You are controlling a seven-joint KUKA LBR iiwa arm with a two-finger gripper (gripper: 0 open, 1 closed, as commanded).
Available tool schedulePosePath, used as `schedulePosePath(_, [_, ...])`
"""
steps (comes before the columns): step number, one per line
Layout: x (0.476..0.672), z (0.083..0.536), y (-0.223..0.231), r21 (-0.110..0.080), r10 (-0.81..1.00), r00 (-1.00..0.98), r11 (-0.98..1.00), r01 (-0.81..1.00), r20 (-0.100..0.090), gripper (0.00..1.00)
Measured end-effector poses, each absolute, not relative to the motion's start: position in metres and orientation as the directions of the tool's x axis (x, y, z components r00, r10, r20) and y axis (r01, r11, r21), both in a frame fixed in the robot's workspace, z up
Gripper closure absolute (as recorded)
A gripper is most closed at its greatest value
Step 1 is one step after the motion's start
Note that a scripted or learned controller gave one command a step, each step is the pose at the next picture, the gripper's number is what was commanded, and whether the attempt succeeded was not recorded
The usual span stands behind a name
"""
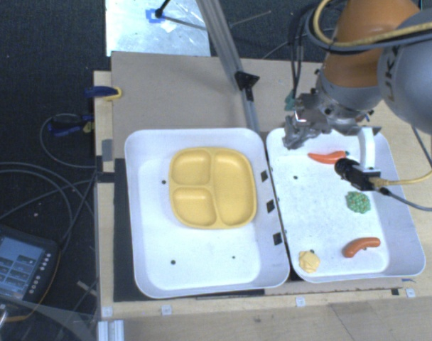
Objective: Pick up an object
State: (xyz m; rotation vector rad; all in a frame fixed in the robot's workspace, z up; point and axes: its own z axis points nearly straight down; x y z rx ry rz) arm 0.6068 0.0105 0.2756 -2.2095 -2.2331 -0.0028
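Orange chilli (327,157), likely light, stiff plastic and slick, lay in right bin (408,254) just beside gripper (298,135); best pinched mid-body across its width; finger state unclear.

No readable text anywhere on the surface or around it.

The handheld control pendant (13,261) at the lower left has a lit screen with rows of small boxes, but they are too small and blurred to read as letters or numbers. The yellow divided plate (211,187), the two white bins (202,279) and the small food-shaped items in the right-hand bin carry no printing that can be made out. The arm's grey shell (415,69) and its orange band (369,16) show no legible brand or label. The blue tape mark (154,14) on the floor beyond the bench is plain.
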Motion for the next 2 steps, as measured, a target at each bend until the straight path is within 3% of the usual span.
schedulePosePath(2, [0.663, 0.231, 0.093, 0.003, 1.000, -0.010, 0.010, 1.000, 0.001, 1.00])
